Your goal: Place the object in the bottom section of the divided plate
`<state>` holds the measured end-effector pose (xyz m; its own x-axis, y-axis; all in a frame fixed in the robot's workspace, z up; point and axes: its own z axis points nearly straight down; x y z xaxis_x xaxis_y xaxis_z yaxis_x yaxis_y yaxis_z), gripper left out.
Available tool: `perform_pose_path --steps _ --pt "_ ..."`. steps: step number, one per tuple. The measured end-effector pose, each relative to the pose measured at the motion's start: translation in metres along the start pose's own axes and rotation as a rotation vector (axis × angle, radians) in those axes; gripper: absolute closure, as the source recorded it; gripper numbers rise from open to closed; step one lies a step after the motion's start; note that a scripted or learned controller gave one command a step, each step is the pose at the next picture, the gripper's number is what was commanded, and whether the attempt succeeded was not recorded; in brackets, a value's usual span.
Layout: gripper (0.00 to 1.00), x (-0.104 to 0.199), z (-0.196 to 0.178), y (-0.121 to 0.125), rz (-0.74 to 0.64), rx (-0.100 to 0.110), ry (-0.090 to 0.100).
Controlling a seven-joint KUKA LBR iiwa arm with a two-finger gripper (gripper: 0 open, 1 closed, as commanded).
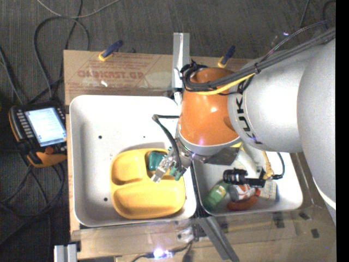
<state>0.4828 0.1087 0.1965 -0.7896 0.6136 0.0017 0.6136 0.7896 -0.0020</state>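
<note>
Where the end effector point(165, 168) hovers over the divided plate point(144, 192), it pinches a green object point(156, 159).

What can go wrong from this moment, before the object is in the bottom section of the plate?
1. The end effector with the green object is over an upper section of the yellow divided plate, not the large bottom section; a release here would likely land in the wrong compartment.
2. The object sits close to the ridge between sections, so it may catch or roll across it.
3. The plate lies loose in the left bin; a low pass could push it.
</note>
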Motion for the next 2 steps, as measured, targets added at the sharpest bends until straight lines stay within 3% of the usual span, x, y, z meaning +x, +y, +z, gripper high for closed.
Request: perform_pose_path --steps 1,2 --pt "0.0 0.0 0.0 0.0 0.0 0.0 0.0" --pt "0.0 0.038 0.044 0.048 0.046 0.001 0.001"
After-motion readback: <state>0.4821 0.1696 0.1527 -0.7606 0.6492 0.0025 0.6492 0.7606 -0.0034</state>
